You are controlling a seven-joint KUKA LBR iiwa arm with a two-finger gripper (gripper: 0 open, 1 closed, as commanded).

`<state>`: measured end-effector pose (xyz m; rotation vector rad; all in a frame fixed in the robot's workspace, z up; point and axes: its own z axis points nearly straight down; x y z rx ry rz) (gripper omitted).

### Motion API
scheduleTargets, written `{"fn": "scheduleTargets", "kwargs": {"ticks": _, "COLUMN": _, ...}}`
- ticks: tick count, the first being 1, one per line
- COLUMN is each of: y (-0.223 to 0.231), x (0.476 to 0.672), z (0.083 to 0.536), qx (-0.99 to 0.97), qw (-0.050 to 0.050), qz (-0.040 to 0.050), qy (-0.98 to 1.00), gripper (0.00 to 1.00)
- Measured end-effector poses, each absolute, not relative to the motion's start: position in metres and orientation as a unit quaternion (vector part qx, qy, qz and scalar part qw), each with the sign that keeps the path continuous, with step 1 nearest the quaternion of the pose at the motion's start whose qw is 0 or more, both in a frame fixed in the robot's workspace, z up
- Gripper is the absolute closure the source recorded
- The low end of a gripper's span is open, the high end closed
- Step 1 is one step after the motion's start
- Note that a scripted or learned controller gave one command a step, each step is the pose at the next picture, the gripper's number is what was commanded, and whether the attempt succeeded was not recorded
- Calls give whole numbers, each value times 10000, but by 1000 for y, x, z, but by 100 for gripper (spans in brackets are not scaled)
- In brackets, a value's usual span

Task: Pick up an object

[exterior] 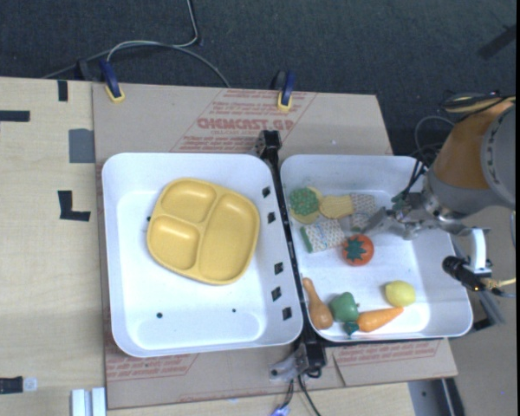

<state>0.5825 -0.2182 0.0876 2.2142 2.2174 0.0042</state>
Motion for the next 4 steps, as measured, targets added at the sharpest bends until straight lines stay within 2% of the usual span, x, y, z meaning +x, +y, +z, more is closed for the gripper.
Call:
{"fn": "scheduleTargets", "kwargs": {"ticks": 1, "y": -145, "x": 564, "z": 87, "qx": 7062, "qw": 19, "qz": 10, "qy": 7080, "gripper": 0}}
{"fn": "scheduleTargets", "kwargs": {"ticks": 2, "y": -135, "x": 521, "z": 87, "qx": 7067, "qw": 31, "qz": 11, "qy": 7075, "gripper": 0}}
{"fn": "scheduleTargets", "kwargs": {"ticks": 3, "y": -134, "x": 522, "z": 97, "qx": 7067, "qw": 30, "qz": 12, "qy": 7075, "gripper": 100}}
{"fn": "scheduleTargets", "kwargs": {"ticks": 4, "y": -51, "x": 552, "z": 184, "qx": 7061, "qw": -3, "qz": 4, "qy": 7081, "gripper": 100}}
